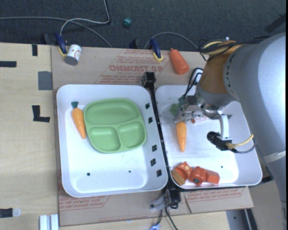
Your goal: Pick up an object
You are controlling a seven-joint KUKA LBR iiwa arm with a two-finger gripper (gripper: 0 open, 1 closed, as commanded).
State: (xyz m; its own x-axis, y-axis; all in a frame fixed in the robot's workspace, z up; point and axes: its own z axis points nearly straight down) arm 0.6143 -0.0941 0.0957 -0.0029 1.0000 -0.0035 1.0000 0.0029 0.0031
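Cardboard sheeting is laid over the bench (19,143), and two white bins are set on it side by side. In the left bin (69,174) a green divided plate (116,125) lies toward the far side, with a toy carrot (78,122) just beside its left edge, leaf end pointing away. In the right bin (249,174) a second carrot (181,135) lies near the dividing wall, its tip pointing toward the near edge and its green top toward the far side. The arm (240,75) is reached in from the right, and the jaws (188,113) are placed low over that carrot's top end; whether they are open or closed cannot be told, since the wrist covers them. A red and orange toy cluster (197,174) rests at the right bin's near edge. Beyond the bins, an orange cone-shaped toy (179,62) lies on the cardboard, and a small white can (73,54) lies farther left. Cables are run across the dark floor behind.
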